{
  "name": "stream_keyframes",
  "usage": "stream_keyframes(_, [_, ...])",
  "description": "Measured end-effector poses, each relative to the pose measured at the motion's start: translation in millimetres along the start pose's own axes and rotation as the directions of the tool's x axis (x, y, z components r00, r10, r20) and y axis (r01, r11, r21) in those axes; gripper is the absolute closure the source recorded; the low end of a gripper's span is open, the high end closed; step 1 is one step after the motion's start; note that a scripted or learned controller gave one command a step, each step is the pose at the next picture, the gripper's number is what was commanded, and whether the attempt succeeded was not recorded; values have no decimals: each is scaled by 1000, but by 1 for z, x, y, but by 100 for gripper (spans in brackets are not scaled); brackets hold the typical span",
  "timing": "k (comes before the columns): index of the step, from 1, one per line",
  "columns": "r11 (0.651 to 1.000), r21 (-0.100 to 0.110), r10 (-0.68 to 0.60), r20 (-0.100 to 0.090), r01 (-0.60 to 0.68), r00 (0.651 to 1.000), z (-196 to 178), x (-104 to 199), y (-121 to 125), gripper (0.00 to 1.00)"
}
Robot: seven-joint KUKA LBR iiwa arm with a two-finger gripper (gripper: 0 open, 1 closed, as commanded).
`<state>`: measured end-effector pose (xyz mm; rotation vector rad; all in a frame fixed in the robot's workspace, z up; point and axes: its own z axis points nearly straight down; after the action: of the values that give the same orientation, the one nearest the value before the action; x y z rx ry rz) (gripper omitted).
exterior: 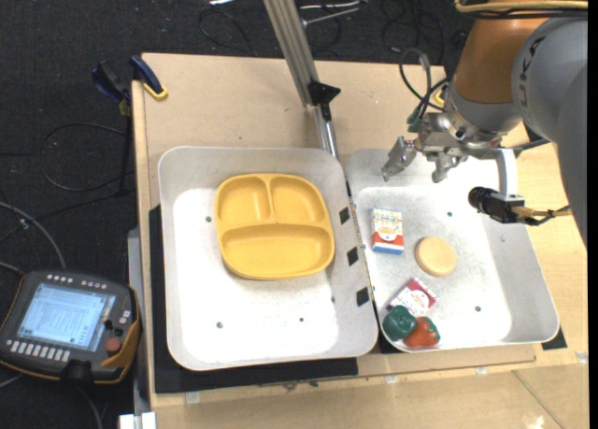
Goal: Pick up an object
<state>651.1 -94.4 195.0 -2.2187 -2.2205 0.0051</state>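
In the right bin (523, 310) lie a small white and orange box (388, 231), a round tan disc (435, 256), a red and white packet (414, 298), and a green pepper (400, 323) beside a red piece (426, 332) at the front edge. My gripper (416, 165) hangs over the bin's far left corner, above and behind the box. Its fingers are spread open with nothing between them. A yellow divided plate (276, 226) rests in the left bin (187, 324).
A slanted metal pole (291, 39) stands behind the bins, its foot near their shared edge. A teach pendant (65, 324) sits off the bench at front left. A blue clamp (131, 77) grips the bench's far left corner. Cables trail behind.
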Motion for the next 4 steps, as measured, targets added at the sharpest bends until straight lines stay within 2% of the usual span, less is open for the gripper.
stream_keyframes(2, [1000, -1, 1, 0, -1, 1000, 103, -9, 2, 0])
stream_keyframes(3, [1000, -6, 1, 0, -1, 1000, 89, -9, 4, 100])
stream_keyframes(4, [1000, -10, 1, 1, -1, 1000, 43, -14, 11, 100])
